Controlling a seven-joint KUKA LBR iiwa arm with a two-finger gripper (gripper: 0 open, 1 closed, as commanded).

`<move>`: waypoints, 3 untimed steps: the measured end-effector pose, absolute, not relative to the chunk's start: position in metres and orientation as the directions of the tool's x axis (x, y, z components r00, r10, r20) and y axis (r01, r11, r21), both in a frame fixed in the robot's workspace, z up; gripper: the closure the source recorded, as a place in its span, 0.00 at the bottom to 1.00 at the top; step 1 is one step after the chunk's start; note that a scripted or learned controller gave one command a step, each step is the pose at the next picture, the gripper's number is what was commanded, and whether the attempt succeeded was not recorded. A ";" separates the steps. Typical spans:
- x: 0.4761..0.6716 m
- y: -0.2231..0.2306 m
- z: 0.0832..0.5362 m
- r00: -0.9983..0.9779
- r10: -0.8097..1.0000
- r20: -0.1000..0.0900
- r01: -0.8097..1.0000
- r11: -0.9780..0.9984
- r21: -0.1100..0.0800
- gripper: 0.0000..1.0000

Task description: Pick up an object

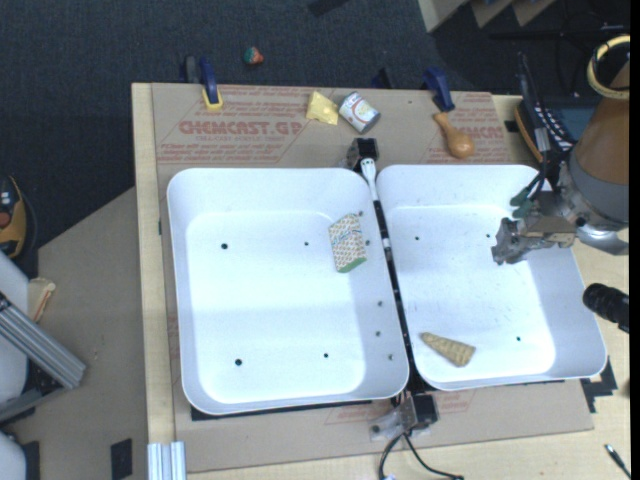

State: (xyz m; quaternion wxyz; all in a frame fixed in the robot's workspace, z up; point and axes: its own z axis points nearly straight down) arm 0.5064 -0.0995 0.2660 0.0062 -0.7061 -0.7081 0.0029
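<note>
A tan waffle cone [447, 348] lies near the front edge of the right bin [450, 208]. A small patterned green and white packet [347, 242] rests at the right side of the left bin [260, 298], close to the divider. My gripper [507, 244] hangs over the right part of the right bin, coming in from the right, well behind and to the right of the cone. Nothing shows between its dark fingertips. The view from above does not tell how wide they stand.
On the board behind the bins lie a yellow wedge [322, 109], a small white and grey can [359, 113] and an orange-brown pear-like piece [455, 135]. Blue clamps [209, 80] hold the board's back edge. A black cable fitting [365, 155] sits between the bins.
</note>
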 end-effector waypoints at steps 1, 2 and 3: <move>0.480 -0.067 0.390 -0.005 1.000 0.000 1.000 0.005 0.016 1.00; 0.478 0.086 0.369 -0.018 1.000 0.003 1.000 0.018 -0.004 1.00; 0.477 0.235 0.379 -0.019 1.000 0.006 1.000 0.019 0.003 1.00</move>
